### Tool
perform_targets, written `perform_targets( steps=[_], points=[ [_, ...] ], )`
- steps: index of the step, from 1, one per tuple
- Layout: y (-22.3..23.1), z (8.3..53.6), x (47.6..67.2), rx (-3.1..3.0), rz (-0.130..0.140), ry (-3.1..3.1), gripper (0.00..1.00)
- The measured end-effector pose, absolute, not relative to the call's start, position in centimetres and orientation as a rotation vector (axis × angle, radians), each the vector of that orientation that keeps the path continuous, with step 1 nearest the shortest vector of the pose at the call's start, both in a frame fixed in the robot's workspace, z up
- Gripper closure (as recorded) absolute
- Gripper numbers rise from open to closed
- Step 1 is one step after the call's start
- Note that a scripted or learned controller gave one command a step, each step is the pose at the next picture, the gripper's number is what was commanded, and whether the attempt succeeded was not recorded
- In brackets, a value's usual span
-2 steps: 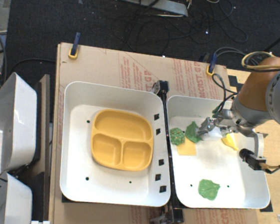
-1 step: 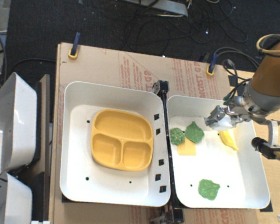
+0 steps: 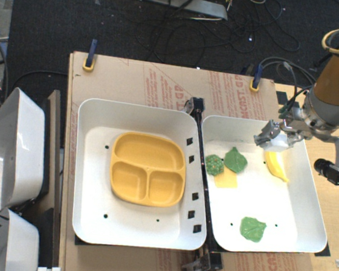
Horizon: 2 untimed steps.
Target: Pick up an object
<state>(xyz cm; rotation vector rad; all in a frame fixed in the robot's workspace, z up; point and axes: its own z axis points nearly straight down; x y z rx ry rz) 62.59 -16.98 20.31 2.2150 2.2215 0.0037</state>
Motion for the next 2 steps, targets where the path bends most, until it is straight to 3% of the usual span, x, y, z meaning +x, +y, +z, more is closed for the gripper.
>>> perform_targets(
  steps=[2],
  points=[
    [-6.2, 21.0, 61.8, 2.214, 0.001, 2.231, 1.0]
  ],
)
